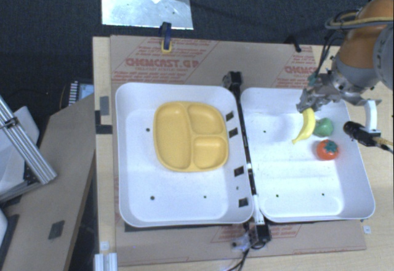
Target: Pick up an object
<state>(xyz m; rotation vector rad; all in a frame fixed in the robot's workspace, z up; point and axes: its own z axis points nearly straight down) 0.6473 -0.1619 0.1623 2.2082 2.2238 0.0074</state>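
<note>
In the right bin (pixel 295 202) a yellow banana (pixel 305 127) stands nearly lengthwise near the far right. A green round fruit (pixel 324 126) lies just right of it, and a red tomato (pixel 327 149) sits a little nearer the front. My gripper (pixel 313 102) is directly over the banana's far end, at or just above its tip. The gripper's dark body hides the contact with the banana.
The left bin (pixel 135 196) holds a yellow divided plate (pixel 189 136) in its middle. A black divider with clips (pixel 241 140) runs between the bins. The grey arm with its orange band (pixel 369 29) reaches in at the upper right.
</note>
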